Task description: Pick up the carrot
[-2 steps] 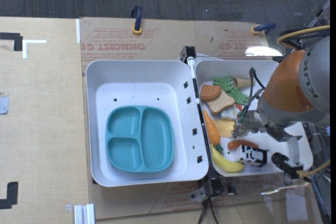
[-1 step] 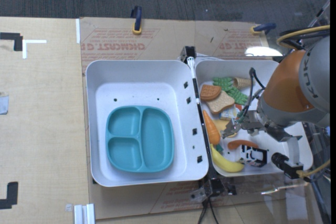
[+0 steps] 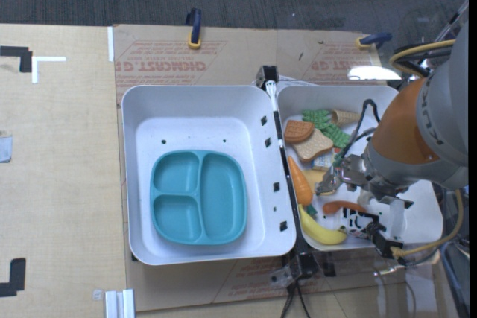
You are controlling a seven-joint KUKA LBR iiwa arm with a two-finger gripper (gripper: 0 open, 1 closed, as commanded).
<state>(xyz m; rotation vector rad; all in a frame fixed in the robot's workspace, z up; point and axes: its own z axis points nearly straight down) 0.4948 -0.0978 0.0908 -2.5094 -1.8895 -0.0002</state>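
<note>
The tabletop (image 3: 59, 160) is covered in brown cardboard and carries two shallow white bins side by side. The left bin (image 3: 195, 104) holds a teal divided plate (image 3: 200, 197) with three compartments. The grey arm (image 3: 432, 130), with its orange band, hangs over the right bin (image 3: 328, 94), which is crowded with toy food. A yellow banana (image 3: 322, 230) lies at that bin's near edge. The carrot (image 3: 300, 181) lies lengthwise against the bin's left wall, just above the banana. Bread slices (image 3: 313, 147) sit beyond it, with green pieces (image 3: 328, 123) farther back. The gripper (image 3: 339, 186) hovers just right of the carrot; whether it is open or closed cannot be told.
</note>
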